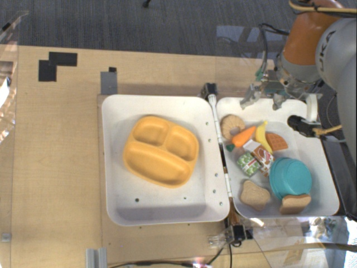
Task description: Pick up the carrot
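Observation:
The orange carrot (244,136) lies in the right bin (326,166), near its far left side, between a round tan cookie (231,124) and a yellow banana (262,137). My gripper (263,98) hangs over the far edge of that bin, above and a little right of the carrot. Its two fingers (249,99) are spread open with nothing between them.
The right bin also holds a reddish-brown pastry (278,142), two small cartons (254,159), a teal bowl (290,177) and two bread pieces (255,194). A yellow divided plate (160,151) sits in the left bin (120,205).

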### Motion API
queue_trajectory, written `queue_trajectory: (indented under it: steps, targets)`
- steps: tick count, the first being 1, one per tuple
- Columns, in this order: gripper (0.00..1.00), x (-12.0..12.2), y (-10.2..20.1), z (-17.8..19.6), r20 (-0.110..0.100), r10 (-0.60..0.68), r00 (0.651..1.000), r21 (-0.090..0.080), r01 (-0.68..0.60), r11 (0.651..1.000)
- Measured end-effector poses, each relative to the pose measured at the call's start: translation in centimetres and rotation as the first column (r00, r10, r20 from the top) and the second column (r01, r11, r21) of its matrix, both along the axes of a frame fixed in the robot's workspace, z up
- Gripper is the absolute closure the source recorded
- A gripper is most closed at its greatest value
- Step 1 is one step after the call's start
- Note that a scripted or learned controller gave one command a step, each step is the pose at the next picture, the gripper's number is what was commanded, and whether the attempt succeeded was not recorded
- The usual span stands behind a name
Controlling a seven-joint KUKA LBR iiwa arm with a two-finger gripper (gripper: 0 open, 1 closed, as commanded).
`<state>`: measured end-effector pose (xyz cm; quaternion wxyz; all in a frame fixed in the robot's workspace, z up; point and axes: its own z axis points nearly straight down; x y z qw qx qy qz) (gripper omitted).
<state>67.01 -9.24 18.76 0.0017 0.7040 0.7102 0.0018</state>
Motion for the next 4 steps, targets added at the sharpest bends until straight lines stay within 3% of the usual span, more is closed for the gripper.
queue_trajectory:
  steps: [1,2,3,4]
  targets:
    - [0.00,-3.8,-2.6,-10.0,0.005,0.007,1.000,-0.001,-0.007,1.000]
    - [1.00,-3.5,-2.4,-8.7,0.012,0.011,1.000,0.000,-0.011,1.000]
    - [0.00,-3.5,-2.4,-8.8,0.011,0.011,1.000,0.000,-0.011,1.000]
    - [0.00,-9.0,0.4,-9.9,0.002,-0.018,1.000,0.001,0.018,1.000]
